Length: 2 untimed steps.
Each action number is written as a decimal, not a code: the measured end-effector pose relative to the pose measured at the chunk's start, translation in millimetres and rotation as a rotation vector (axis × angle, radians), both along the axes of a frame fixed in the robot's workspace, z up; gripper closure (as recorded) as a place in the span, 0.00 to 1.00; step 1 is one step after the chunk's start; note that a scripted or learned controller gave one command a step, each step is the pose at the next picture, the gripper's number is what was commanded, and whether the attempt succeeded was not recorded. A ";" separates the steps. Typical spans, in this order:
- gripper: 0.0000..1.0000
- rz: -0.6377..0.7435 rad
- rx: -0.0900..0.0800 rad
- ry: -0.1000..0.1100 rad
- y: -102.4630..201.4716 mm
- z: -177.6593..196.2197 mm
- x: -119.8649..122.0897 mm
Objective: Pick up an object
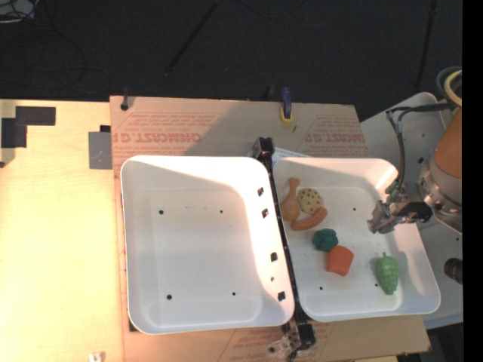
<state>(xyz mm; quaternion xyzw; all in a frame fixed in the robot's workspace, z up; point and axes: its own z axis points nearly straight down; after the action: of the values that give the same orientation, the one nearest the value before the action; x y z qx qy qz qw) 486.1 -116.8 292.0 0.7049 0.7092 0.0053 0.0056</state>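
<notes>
Camera view: gripper (383, 221) hangs by the right bin's (423, 300) right edge, can't tell its state; green toy (387, 273) sits just nearer.

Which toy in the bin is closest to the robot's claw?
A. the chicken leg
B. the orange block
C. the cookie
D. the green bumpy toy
D. The green bumpy toy lies just below the gripper at the right side of the right bin; the orange block, cookie and chicken leg lie farther left.
</notes>
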 end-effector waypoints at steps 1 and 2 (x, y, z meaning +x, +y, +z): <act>1.00 -0.011 0.002 0.030 -52.0 -144.0 -14.3; 1.00 0.003 0.002 0.004 23.4 -7.5 -7.8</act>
<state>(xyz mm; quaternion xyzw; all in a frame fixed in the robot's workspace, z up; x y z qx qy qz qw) 478.3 -93.4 284.6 0.7040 0.7101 0.0046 0.0032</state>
